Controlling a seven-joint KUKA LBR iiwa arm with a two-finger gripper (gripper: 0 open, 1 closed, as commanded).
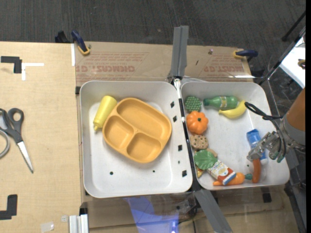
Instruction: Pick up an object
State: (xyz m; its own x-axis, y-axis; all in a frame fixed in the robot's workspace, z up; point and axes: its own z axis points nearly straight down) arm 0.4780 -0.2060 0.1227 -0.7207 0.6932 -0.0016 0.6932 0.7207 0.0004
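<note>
My gripper (pixel 264 149) hangs low at the right side of the right bin (pixel 228 127). It sits just beside a blue object (pixel 252 138) and above an orange carrot-like stick (pixel 256 171). Nothing shows held in it. Further left in that bin lie a green bottle (pixel 221 101), a banana (pixel 233 111), an orange pumpkin (pixel 197 122), a green knobbly piece (pixel 193 103), a cookie (pixel 198 141), a green leaf (pixel 205 158), a small carton (pixel 219 170) and a carrot (pixel 230 179).
The left bin (pixel 97 169) holds a yellow divided plate (pixel 137 129) and a yellow bottle (pixel 104 112). Scissors (pixel 18 135) lie on the wooden bench at far left. A black cable (pixel 260 111) crosses the right bin's far right corner.
</note>
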